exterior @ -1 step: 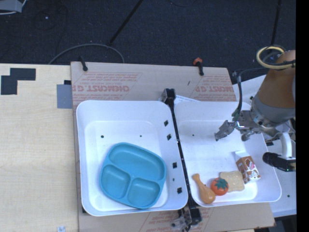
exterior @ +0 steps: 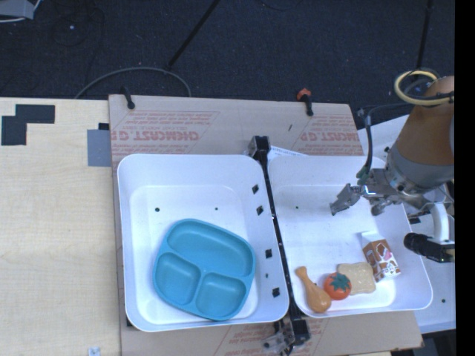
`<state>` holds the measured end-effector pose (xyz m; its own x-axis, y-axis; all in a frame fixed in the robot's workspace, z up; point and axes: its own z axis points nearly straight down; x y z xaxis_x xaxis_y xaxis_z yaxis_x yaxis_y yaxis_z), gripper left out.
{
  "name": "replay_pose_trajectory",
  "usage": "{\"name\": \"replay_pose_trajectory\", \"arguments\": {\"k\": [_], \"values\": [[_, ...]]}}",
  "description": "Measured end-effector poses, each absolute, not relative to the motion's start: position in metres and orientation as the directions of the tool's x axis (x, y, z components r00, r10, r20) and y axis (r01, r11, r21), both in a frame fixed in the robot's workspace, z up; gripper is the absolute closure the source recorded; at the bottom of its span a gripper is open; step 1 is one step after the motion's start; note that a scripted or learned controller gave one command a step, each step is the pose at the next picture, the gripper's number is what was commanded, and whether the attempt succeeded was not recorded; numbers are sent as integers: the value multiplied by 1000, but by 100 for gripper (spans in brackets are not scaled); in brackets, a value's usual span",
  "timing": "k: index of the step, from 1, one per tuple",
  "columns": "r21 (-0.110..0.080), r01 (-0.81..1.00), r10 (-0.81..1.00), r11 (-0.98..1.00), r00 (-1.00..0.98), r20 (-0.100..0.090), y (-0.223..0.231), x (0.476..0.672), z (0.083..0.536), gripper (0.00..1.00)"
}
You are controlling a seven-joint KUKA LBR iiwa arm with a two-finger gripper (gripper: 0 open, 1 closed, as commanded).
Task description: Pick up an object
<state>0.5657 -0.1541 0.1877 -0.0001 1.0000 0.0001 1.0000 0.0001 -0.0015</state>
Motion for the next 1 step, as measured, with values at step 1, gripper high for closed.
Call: {"name": "replay_pose_trajectory", "arguments": {"k": [1], "values": [[-7, 1000, 1000, 0, 0, 1, -159, 569, 142, 0]]}}
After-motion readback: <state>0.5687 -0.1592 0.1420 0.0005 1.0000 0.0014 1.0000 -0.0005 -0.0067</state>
